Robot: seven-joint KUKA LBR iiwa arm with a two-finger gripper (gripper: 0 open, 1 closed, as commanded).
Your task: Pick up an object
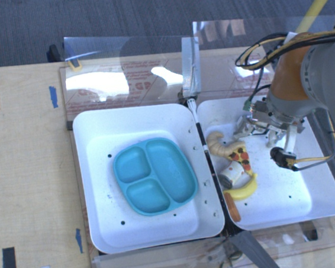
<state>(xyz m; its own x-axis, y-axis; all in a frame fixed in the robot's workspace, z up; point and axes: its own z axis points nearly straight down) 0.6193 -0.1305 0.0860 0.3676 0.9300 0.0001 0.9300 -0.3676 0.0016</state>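
Several toy foods lie in a heap at the left side of the right bin [293,197]: a tan curved piece [216,144], a pizza slice with dark dots [239,153], a small white and grey cup [233,176], a yellow banana [245,190] and an orange sausage [232,208]. My gripper [255,126] hangs low over the back of this bin, just right of the tan piece and above the pizza slice. Nothing can be seen held in it. The grey arm with its orange band [286,76] reaches in from the upper right.
The left bin [90,132] holds a blue divided plate [154,174]. A black fitting with a yellow cable [282,156] hangs below the wrist. A clear plastic wall [148,67] stands behind both bins, and a ridge [204,150] separates them.
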